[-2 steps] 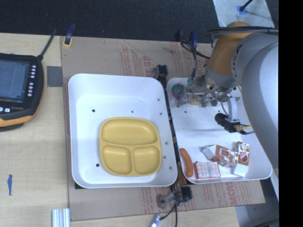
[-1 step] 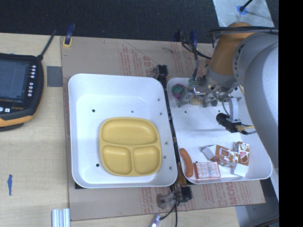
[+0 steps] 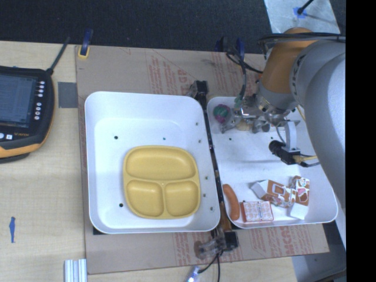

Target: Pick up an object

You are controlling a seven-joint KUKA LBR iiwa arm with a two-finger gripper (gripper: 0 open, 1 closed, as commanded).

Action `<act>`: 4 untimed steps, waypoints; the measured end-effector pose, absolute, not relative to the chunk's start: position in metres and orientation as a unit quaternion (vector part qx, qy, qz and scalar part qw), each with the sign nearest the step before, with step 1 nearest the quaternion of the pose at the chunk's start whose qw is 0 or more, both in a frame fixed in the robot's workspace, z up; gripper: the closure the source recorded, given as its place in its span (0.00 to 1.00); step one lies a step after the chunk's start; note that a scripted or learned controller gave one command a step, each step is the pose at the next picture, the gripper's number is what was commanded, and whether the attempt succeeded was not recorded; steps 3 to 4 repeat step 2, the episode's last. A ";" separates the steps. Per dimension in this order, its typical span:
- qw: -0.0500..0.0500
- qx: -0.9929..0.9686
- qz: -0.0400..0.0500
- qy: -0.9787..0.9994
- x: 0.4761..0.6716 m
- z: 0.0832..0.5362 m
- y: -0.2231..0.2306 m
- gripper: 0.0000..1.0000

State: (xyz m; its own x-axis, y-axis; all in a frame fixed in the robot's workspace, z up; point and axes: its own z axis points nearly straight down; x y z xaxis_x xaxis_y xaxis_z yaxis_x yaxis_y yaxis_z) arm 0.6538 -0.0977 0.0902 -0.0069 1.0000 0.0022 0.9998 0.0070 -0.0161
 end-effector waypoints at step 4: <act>0.007 -0.705 0.005 -0.710 0.654 0.090 -0.093 0.00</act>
